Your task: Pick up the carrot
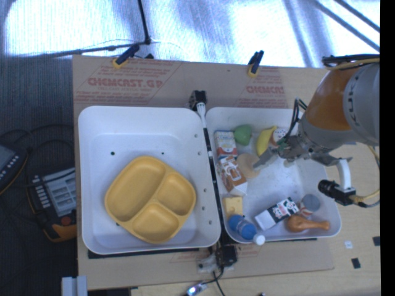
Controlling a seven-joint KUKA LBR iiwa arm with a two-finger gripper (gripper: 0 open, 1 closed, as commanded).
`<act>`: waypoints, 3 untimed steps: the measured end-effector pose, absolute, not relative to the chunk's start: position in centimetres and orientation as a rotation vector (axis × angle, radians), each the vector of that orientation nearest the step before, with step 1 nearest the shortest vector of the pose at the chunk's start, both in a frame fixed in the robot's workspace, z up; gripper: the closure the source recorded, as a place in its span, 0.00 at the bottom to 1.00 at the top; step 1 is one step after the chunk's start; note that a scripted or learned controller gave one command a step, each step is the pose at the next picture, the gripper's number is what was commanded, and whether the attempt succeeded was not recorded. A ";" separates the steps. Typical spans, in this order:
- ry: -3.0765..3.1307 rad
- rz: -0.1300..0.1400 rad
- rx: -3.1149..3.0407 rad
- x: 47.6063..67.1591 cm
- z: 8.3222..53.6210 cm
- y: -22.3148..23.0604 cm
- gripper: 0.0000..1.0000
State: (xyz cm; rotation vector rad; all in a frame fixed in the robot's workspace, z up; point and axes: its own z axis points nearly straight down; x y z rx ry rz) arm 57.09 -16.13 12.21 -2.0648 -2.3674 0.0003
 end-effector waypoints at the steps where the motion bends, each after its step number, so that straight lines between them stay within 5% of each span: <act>1: -2.137 -0.006 -2.318 56.6 8.9 -11.7 0.00; 2: -2.138 -0.009 -2.319 56.7 10.0 -11.7 1.00; 3: -1.831 0.002 -2.555 57.1 24.4 -9.0 1.00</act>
